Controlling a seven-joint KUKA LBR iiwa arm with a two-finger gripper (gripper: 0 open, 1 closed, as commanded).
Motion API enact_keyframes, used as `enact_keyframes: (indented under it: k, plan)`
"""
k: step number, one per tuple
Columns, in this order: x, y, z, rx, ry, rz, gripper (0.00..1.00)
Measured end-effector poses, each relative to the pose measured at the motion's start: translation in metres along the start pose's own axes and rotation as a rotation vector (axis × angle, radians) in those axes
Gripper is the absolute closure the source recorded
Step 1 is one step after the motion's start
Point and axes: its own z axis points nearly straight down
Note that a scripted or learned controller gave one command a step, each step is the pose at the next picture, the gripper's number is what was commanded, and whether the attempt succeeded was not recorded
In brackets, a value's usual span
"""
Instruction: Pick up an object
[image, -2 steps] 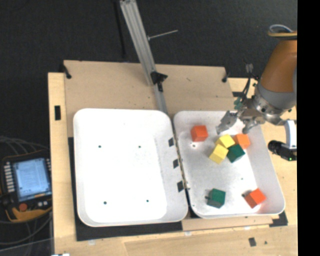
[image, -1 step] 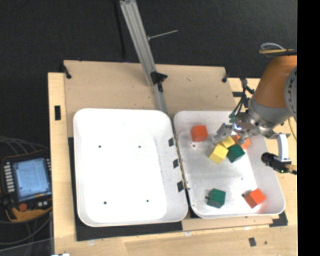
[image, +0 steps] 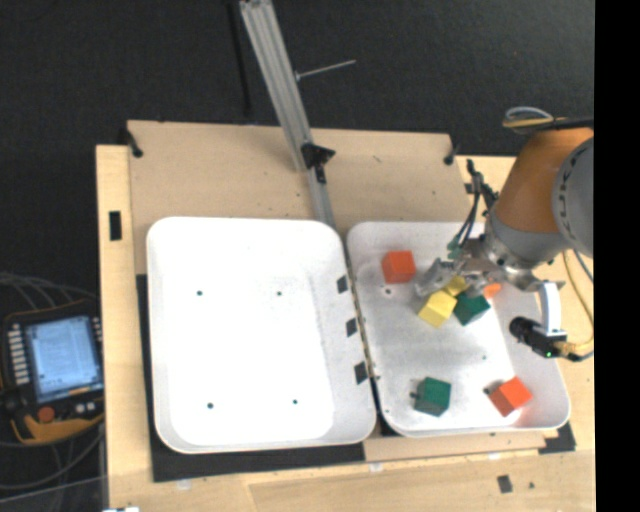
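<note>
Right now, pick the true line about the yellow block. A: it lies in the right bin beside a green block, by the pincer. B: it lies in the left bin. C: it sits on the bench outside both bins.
A: the yellow block lies in the right bin against a green block, just under the pincer.

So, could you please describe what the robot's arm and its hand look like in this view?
The arm is a rounded grey body with a broad orange band above the wrist. Thin dark cables run down beside the band toward the hand, which is a small assembly of pale metallic parts. A white bracket and a black fitting with a small green light hang off the wrist's side.
</note>
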Motion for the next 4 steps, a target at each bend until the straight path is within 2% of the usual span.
enact_keyframes:
  k: [1, 3, 4]
  plan:
    - [-0.001, 0.001, -0.014, -0.006, 0.0, 0.005, 1.0]
    - [-0.008, 0.005, -0.112, -0.005, 0.001, -0.004, 1.0]
    - [0.037, 0.022, -0.11, 0.0, 0.004, -0.007, 1.0]
